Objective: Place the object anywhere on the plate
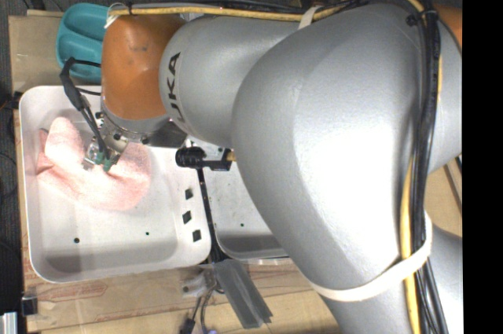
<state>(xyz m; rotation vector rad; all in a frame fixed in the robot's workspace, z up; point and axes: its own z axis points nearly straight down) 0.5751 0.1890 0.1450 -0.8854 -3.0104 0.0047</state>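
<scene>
A pale pink plate (122,183) lies in the left white bin (94,250), toward its back left. My gripper (100,157) hangs right over the plate's middle, at or just above its surface. A small greenish bit shows at the gripper's tip; I cannot tell whether it is a separate object or part of the gripper. The orange wrist band (134,69) and the grey arm (314,136) hide the bin's back right part.
A teal rounded thing (78,34) sits beyond the left bin's back edge, partly behind the wrist. The arm covers most of the right bin (247,248). Bare white floor of the left bin lies in front of the plate.
</scene>
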